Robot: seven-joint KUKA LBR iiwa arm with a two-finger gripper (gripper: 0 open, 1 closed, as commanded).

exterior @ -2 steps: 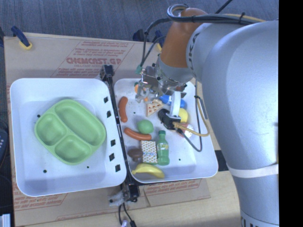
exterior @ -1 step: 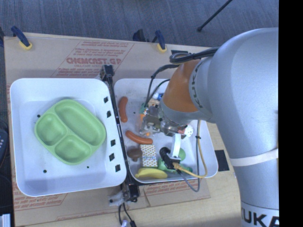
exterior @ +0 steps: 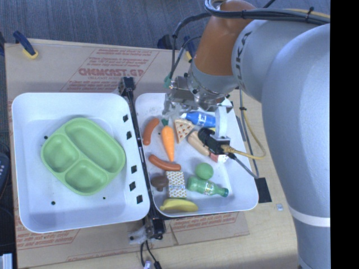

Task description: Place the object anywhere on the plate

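Observation:
The green divided plate [exterior: 83,154] lies in the left white bin [exterior: 33,206] with nothing on it. My gripper [exterior: 171,110] hangs low over the far left part of the right bin [exterior: 247,192], below the orange wrist band. It sits just above an orange carrot [exterior: 168,142], a pizza slice [exterior: 182,130] and a red sausage [exterior: 150,131]. The wrist hides what is directly beneath the gripper, and nothing can be seen held in it.
The right bin also holds a blue bottle [exterior: 200,118], a second sausage [exterior: 164,162], a green ball [exterior: 204,170], a green bottle [exterior: 207,188], a banana [exterior: 178,205], a checkered box [exterior: 176,184] and a wooden-handled tool [exterior: 201,143]. A black hinged divider [exterior: 134,144] separates the bins.

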